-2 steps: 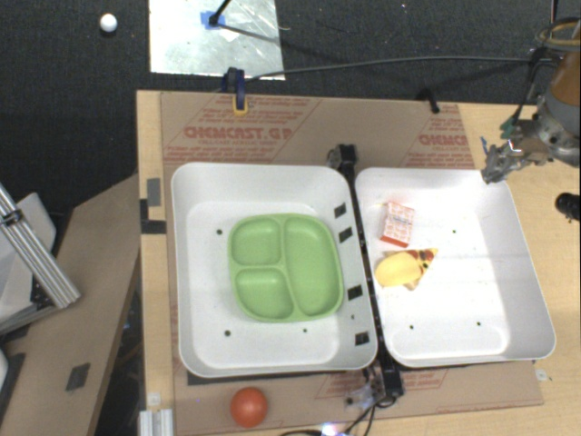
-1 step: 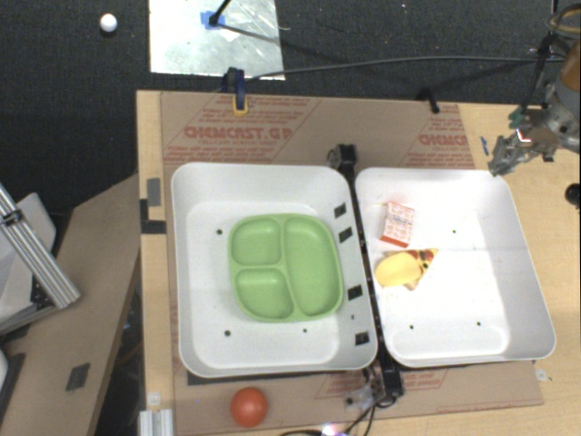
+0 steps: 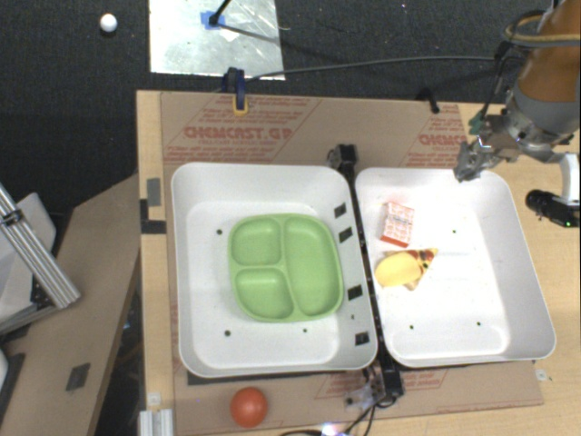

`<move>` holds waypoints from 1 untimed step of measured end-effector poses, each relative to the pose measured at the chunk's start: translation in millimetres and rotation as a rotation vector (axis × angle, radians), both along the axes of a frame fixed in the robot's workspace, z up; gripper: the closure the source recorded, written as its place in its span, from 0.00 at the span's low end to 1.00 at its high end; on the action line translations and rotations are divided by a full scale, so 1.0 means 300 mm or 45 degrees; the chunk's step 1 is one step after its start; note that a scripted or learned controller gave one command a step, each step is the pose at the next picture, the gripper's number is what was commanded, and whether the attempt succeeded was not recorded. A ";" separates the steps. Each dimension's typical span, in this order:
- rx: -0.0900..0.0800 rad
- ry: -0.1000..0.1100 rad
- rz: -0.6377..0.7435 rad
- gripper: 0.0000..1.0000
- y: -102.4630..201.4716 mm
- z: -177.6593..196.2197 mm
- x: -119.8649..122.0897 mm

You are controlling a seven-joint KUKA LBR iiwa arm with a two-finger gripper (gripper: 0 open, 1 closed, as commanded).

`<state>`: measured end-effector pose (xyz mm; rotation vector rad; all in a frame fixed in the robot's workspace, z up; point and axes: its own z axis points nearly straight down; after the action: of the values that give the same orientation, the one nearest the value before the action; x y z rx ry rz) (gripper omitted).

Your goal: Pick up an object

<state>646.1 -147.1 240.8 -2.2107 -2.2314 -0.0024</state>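
In the right bin lie a small red-and-white packet and, just below it, a yellow object with a red and dark end. My gripper hangs over the bin's far right corner, well up and right of both objects. Nothing shows between its fingers. The grey arm with its orange band comes in from the upper right.
The left bin holds a green divided plate. An orange ball rests on the board in front of the left bin. A black clip sits where the bins meet at the back.
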 end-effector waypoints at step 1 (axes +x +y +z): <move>-0.001 0.000 -0.002 1.00 0.151 -0.027 -0.011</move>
<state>642.8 -101.8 232.6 -2.2129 -2.2305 -0.0016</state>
